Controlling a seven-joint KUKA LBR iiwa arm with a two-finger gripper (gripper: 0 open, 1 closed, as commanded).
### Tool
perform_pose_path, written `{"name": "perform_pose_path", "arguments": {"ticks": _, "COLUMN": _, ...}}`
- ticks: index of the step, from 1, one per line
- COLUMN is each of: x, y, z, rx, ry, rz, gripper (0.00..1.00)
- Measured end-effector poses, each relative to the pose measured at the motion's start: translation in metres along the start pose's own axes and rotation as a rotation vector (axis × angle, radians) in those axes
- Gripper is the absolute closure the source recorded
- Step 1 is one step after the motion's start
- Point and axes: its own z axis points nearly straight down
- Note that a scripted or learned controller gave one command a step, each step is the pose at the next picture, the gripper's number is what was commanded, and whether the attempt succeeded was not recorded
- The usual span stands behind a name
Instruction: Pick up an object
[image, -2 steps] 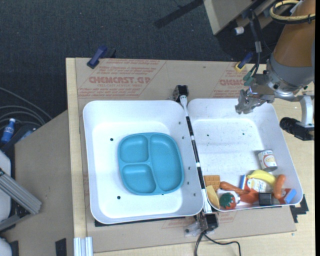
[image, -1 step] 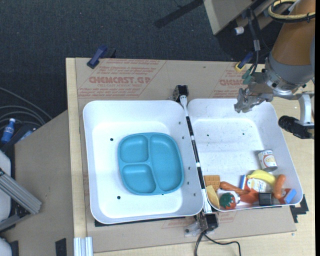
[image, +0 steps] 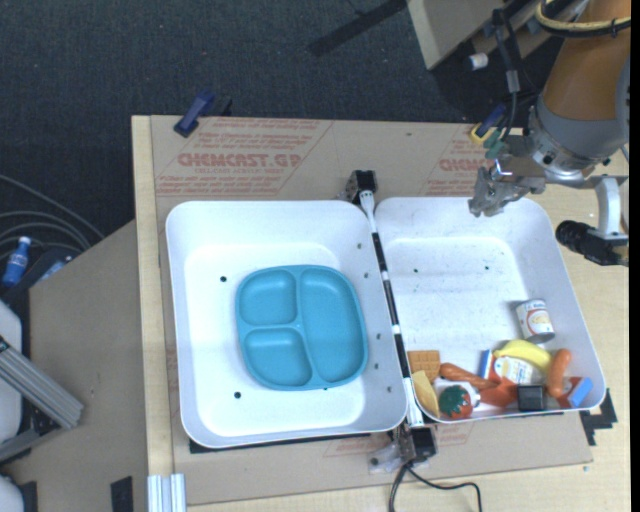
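Bins sit side by side on the surface (image: 250, 150), a brown board printed with red lettering. The left bin (image: 190, 260) carries a blue divided plate (image: 300, 326), lying flat near the bin's middle, slightly toward its right wall. The right bin (image: 450, 270) has a bare speckled floor across its far half; its things are heaped along the near edge and into the near right corner.

In that heap, a small white jar (image: 536, 320) with an orange label lies apart from the rest, beside the right wall. Below it a yellow banana (image: 524, 351) rests over a white packet (image: 513, 370). An orange sausage-shaped toy (image: 558, 369) stands against the right wall, with a blue piece (image: 579, 391) at the very corner and a small black block (image: 530, 397) just beside it. A carrot (image: 457, 373) lies near the bin's near left corner, next to a tan cracker (image: 424, 360), and a dark green and red piece (image: 456, 401) lies at the near edge.

The arm (image: 590, 70) comes in at the surface's far right corner. Its hand (image: 490, 200) hangs over the far edge of the right bin, well apart from the heap, with nothing between its fingers; whether they are wide or narrow I cannot tell.

Off the surface's far left corner lies a blue clip (image: 195, 114).
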Motion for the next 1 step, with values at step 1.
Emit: {"name": "perform_pose_path", "arguments": {"ticks": 1, "x": 0.0101, "y": 0.0034, "z": -0.0017, "rx": 0.0, "ry": 0.0, "rz": 0.0, "gripper": 1.0}}
